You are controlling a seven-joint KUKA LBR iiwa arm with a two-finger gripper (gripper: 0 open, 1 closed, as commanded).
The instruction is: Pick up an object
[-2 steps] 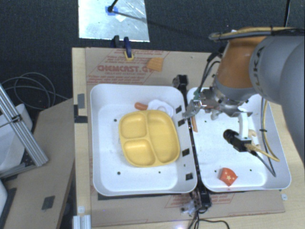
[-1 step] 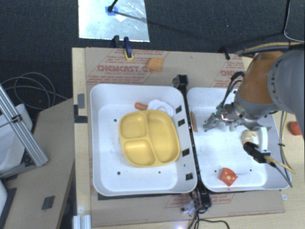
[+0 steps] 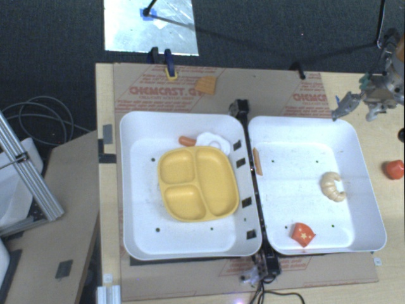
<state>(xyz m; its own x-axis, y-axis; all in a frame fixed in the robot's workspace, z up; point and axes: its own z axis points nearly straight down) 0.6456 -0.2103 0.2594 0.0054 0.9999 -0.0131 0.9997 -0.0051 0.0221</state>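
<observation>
My gripper [image 3: 356,109] hangs at the far right, above the bench just beyond the back right corner of the right bin [image 3: 361,145]. Its fingers [image 3: 340,106] are spread open and hold nothing. In the right bin lie a pale croissant [image 3: 333,186] near the right wall and a red wedge-shaped toy [image 3: 302,234] near the front. A thin orange stick [image 3: 257,161] lies along that bin's left wall. The left bin [image 3: 136,170] holds a yellow divided plate [image 3: 197,183], with a small orange sausage [image 3: 187,141] and a white piece [image 3: 212,142] behind it.
A red object [image 3: 393,168] sits on the bench outside the right bin's right wall. A tan block [image 3: 205,85] and a clamp [image 3: 169,62] are on the cardboard behind the left bin. Black clips [image 3: 240,108] join the bins at the middle.
</observation>
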